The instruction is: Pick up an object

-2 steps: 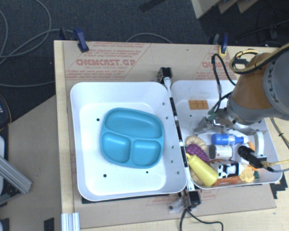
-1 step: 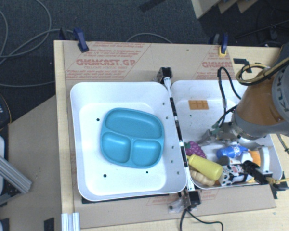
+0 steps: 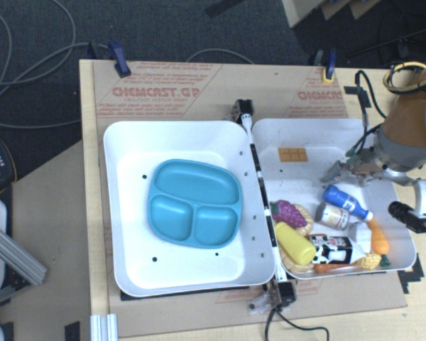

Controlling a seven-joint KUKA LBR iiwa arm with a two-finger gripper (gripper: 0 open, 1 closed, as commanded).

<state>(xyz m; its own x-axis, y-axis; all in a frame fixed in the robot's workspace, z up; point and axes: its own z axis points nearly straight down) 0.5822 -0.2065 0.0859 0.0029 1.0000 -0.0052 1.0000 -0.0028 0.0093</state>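
Nearest you, along the right bin's [image 3: 298,130] front edge, a pile is sitting: yellow bottle-shaped toy [image 3: 295,243], black-and-white carton [image 3: 332,247] just beside it, a corn cob [image 3: 370,261] and an orange carrot-like piece [image 3: 378,238] toward the front-right corner. Purple grapes [image 3: 290,212] are lying just behind the yellow toy, near the divider btwn bins.

A blue-and-white bottle [image 3: 346,201] is lying tilted mid-bin, w/ a small can or jar [image 3: 333,217] touching its front side. You're also seeing a flat orange-brown tile [image 3: 293,155] lying alone toward the back of that bin, well apart from the pile.

The arm is reaching in from the right, orange band [image 3: 410,119] above the grey wrist, wrist angled down and leftward over the right bin's back-right area. The gripper [image 3: 348,169] is hanging just behind the blue-and-white bottle, near it but w/ nothing between its fingers. The fingers [image 3: 334,172] are looking spread apart, tips pointing toward bin centre; contact w/ the bin floor you can't tell.

In the left bin [image 3: 121,155] a blue divided plate [image 3: 194,202] is sitting flat at centre, three compartments facing up.
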